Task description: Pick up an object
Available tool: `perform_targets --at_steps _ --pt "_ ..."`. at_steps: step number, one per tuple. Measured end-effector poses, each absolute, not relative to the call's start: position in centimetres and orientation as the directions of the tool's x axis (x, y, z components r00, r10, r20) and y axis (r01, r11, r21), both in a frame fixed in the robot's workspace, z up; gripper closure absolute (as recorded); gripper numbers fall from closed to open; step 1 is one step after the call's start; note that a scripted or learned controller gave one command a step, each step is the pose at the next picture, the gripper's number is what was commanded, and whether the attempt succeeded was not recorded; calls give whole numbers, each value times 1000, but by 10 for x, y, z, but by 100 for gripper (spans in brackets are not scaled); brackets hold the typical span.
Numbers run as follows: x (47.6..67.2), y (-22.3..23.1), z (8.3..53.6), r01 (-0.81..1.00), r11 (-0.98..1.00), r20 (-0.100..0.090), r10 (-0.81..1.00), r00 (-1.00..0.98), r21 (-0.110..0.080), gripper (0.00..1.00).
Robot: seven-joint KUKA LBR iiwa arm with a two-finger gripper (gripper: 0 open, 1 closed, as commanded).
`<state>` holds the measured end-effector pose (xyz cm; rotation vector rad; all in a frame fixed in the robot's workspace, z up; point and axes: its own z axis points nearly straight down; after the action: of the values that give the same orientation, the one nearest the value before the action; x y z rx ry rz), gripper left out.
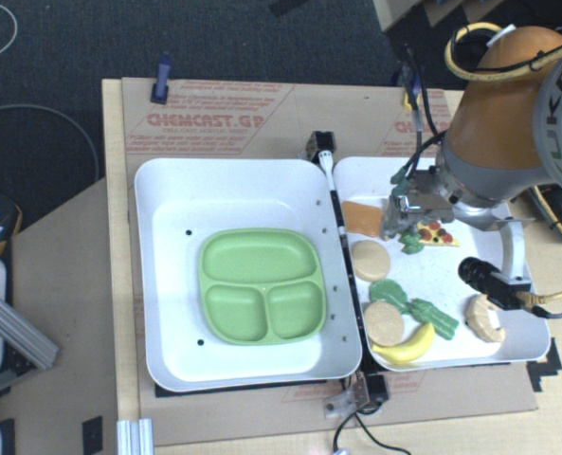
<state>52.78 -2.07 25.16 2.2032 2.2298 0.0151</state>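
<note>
Dark carpet surrounds the pale worktop [214,121], which carries a printed brown sheet and two shallow white bins side by side. From my remote seat, the left bin [167,254] holds a light green plastic plate with three compartments [260,285], lying flat near its middle.

All the loose things lie in the right bin [456,271]. The grey arm with its orange band [503,102] reaches in from the right and bends down over the far part of that bin, the wrist tipped toward the wall the bins share. The gripper [401,221] sits low at the far left of the right bin. I cannot tell whether it is wide or narrow, and I see nothing in it.

Just to its left, a flat orange-brown slab [361,219] lies against the shared wall. Just to its right lie a small dark green toy piece [413,245] and a yellow pizza slice with red dots [440,235], partly under the wrist.

Nearer to me, a round beige disc [370,258] rests beside the wall, then a green leafy toy sprig [413,303] stretches across the floor of the bin. A second round beige disc [386,325] touches a yellow plastic banana [406,347] at the near edge. A lumpy beige piece [484,319] lies apart at the near right.
</note>
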Motion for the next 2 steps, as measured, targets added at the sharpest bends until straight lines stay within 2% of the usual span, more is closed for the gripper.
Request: perform_targets --at_steps 1,2 --pt "476 12 181 1000 2 2 1000 -2 -12 100" --pt "479 9 195 1000 -1 0 1000 1 1 100"
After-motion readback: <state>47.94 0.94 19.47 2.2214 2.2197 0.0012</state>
